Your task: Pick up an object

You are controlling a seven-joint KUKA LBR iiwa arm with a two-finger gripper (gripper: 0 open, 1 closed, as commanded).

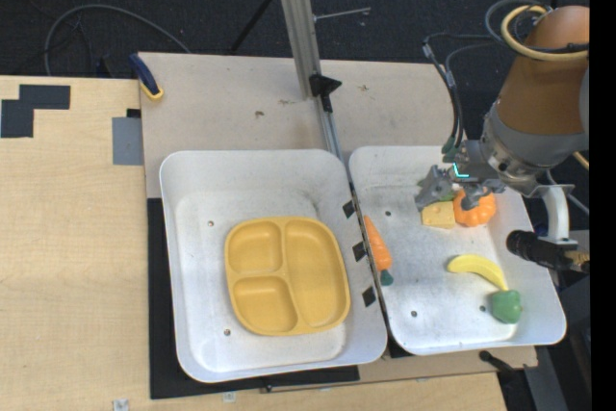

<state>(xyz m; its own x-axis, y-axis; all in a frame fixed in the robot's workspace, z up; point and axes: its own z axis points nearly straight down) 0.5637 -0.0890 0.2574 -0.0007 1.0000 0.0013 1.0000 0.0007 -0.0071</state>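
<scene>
2 white bins sit side by side. The left bin (192, 207) holds 1 yellow divided plate (286, 275) with 3 compartments. Taking the right bin (404, 322) as the landmark: 1 toy carrot (377, 248) lies along its left wall, 1 banana (477, 269) and 1 green fruit (505, 305) rest near its lower right corner, and 1 pale yellow block (439, 215) touches 1 orange fruit (474, 210) by its upper right. The gripper (452, 190) hangs right over those 2; how the jaws stand I cannot tell

One fixed camera looks down at a slant on both bins (192, 207); arm (544, 101) enters right.
</scene>
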